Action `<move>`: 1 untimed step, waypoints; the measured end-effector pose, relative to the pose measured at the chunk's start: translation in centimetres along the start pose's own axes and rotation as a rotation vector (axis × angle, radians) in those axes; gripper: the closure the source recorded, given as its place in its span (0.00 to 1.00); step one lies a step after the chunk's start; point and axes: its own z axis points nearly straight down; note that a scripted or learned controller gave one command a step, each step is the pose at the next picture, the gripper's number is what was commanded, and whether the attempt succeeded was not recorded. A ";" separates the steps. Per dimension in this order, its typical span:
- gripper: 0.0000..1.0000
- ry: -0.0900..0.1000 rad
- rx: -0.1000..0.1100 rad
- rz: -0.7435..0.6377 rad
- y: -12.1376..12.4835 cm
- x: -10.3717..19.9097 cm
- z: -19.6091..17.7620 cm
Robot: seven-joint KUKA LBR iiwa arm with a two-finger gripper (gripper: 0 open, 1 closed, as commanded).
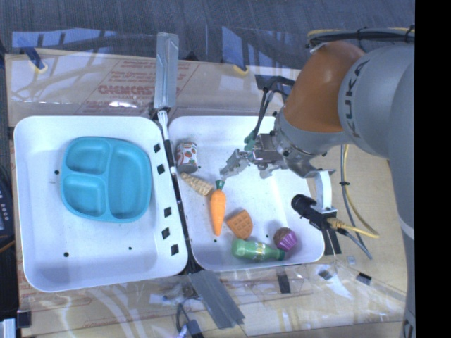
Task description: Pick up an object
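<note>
In the right bin [211, 129] lie an orange carrot [218, 212], a tan cone-shaped toy [197, 184], a small can [186, 155], an orange waffle piece [239, 224], a green bottle [257, 250] and a purple cupcake [285, 239]. My gripper [248, 165] hangs over the middle of that bin, just up and right of the carrot's green top. It is open, and nothing sits between its fingers. One fingertip [231, 165] points down-left toward the carrot.
A blue divided plate [107, 177] lies in the left bin [28, 210]. A ridge with black clips [171, 203] separates the bins. The arm's grey body and orange band [320, 94] cover the right bin's far right corner. Cables [352, 224] trail at the right rim.
</note>
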 end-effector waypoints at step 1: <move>0.00 0.000 -0.002 -0.061 -0.8 0.8 13.4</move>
